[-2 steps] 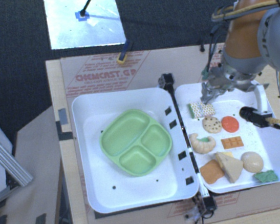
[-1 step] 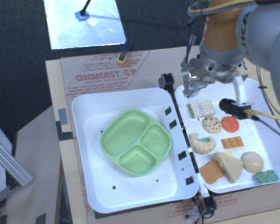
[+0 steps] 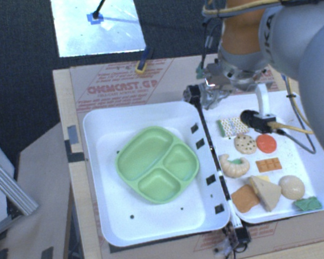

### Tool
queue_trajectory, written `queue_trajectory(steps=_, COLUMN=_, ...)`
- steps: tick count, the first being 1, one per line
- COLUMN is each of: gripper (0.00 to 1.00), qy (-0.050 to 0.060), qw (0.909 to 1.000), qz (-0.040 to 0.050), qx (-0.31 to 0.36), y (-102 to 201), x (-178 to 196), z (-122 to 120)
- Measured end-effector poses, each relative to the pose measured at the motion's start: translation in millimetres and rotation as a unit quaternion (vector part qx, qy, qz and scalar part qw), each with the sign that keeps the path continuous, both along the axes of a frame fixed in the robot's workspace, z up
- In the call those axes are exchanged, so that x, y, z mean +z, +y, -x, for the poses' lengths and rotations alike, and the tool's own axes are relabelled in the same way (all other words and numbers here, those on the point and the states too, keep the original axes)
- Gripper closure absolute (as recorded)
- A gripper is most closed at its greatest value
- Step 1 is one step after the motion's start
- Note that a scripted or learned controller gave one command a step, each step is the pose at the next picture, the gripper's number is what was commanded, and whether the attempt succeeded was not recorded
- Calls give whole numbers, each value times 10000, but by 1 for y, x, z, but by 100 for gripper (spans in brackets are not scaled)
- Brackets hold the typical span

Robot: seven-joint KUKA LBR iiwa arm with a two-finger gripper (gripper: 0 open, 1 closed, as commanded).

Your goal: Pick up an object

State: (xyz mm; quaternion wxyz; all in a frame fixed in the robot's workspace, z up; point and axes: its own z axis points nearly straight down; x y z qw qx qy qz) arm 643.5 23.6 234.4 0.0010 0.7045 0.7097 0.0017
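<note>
Several toy foods (image 3: 244, 143) in right bin (image 3: 321, 178)

This is looking like a robotics lab: a grey industrial arm (image 3: 307, 33) is hanging over two white bins (image 3: 106, 134), toy food pieces (image 3: 263, 192) are lying in one, and aluminium framing (image 3: 5, 184) is standing beside the sheet-covered bench (image 3: 120, 87).

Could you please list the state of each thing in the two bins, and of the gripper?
green plate: right side up, in left bin.
cookie: lying flat, in right bin.
shrimp: lying loose, right bin.
cracker: lying flat, untouched.
gripper: above right bin's far corner, grip unclear.
</note>
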Motion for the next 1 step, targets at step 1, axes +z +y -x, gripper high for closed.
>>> queue_trajectory(steps=1, gripper=100, qy=14, qw=10000, qz=8, qx=-12, y=1, x=-16, z=6)
